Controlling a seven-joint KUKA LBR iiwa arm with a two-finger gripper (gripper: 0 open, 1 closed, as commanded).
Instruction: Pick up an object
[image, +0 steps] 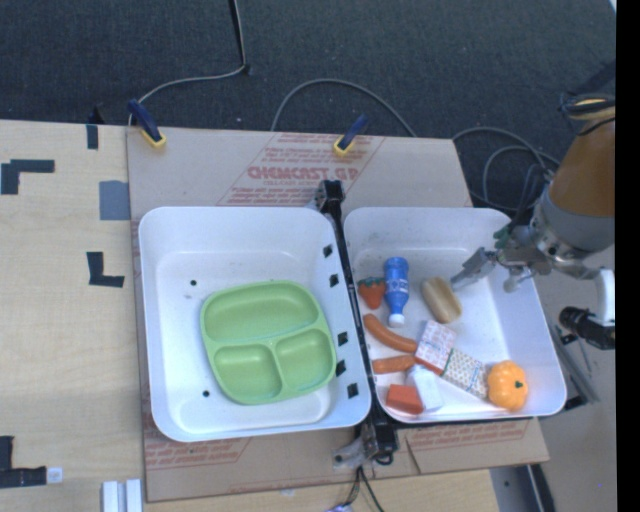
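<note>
Bread roll lies in the right bin, just right of the blue bottle and just left of and below the claw. Whether the claw is wide or narrow cannot be told. Cardboard behind the bins carries red, upside-down print, unreadable.

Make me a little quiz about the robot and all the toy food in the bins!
1. True or false: the green plate lies in the left bin.
2. Which toy lies nearest the gripper? A) bread roll B) orange pumpkin C) blue bottle
3. Fill in: the plate has ___ compartments.

Key: 1 true; 2 A; 3 three.
</note>
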